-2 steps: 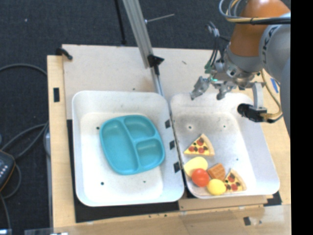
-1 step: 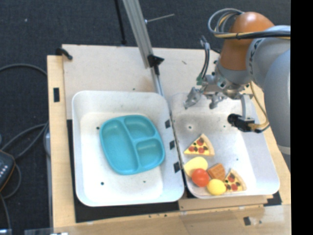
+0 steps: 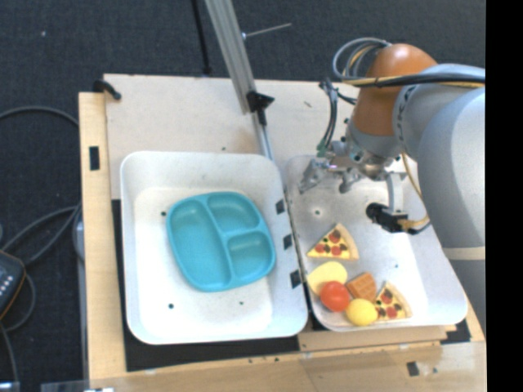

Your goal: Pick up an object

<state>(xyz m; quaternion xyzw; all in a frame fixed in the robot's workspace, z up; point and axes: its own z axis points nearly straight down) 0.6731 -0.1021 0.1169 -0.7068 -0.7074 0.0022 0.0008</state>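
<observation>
The arm (image 3: 441,129) hangs over the far end of the right bin (image 3: 425,276), so the step in hand looks like the approach, with nothing lifted yet. The left bin (image 3: 139,243) carries a blue divided tray (image 3: 221,239) at its middle. The gripper (image 3: 327,175) sits above bare floor near the right bin's far left corner, its jaws apart and empty. The toy food clusters at the near edge: a pizza slice (image 3: 335,243), a yellow piece (image 3: 324,273), a tomato (image 3: 333,296), a lemon (image 3: 362,311). The next move likely calls for travelling nearward and descending on the pizza slice, which lies apart; the others touch, which could spoil a grasp.
</observation>
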